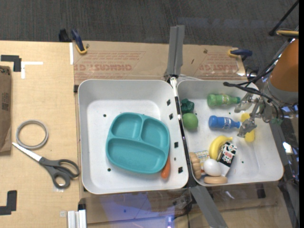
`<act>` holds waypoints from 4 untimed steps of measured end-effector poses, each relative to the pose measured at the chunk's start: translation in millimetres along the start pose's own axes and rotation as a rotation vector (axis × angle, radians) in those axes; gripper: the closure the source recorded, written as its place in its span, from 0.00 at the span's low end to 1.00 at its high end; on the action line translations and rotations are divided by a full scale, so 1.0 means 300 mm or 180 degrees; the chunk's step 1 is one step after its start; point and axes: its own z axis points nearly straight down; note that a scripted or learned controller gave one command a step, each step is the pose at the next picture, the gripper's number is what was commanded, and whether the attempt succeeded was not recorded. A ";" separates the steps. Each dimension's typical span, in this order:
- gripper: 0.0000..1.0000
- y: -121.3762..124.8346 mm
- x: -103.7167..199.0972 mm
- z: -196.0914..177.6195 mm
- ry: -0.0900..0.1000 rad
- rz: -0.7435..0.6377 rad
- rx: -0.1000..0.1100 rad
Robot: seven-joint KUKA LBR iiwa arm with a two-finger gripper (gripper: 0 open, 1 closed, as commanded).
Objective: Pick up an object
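Note:
My gripper (248, 126) hangs low over the right side of the right bin (264, 171), on the grey arm with its orange band (287, 68). A small yellow object (250, 136) lies right under and around the gripper's tip, partly hidden by it. Just left of the gripper lies a blue bottle (222, 123), and a green bottle (222, 99) lies beyond it. A banana (216, 145), a black-and-white carton (228, 154) and a white egg (210, 166) sit toward the front. A green ball (190, 121) rests by the left wall.
The left bin (90, 127) holds a teal divided plate (137, 143) with an orange carrot (165, 169) at its corner. Scissors (50, 165) and a tape ring (32, 134) lie on the bench to the left. Cables run along the arm at right.

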 end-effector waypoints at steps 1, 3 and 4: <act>0.00 -0.015 0.060 0.070 0.0036 0.0367 -0.0005; 1.00 0.066 0.073 0.037 0.0026 0.1082 0.0003; 1.00 0.266 -0.119 0.077 0.0051 0.1453 0.0007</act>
